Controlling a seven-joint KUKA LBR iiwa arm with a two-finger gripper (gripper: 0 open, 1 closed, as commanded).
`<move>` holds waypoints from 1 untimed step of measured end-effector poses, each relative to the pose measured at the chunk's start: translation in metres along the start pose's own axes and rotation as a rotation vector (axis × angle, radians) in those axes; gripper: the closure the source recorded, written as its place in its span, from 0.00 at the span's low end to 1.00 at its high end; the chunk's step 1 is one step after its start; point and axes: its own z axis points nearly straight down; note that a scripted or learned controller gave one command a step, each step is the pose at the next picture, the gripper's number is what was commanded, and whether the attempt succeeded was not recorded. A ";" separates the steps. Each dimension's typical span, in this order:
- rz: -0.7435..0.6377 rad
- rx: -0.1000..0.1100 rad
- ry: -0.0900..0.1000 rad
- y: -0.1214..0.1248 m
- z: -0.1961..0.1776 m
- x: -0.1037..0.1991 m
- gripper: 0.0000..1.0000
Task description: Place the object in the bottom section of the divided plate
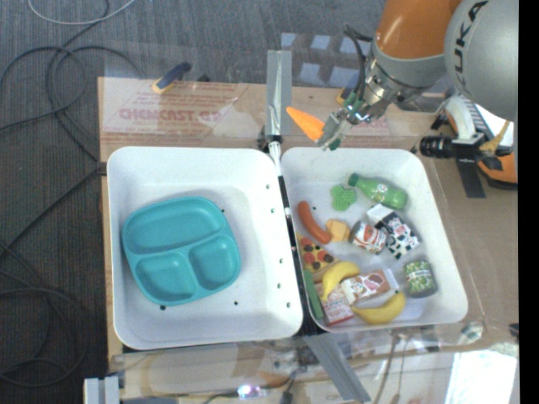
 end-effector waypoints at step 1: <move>-0.191 -0.002 0.006 -0.002 0.075 0.086 1.00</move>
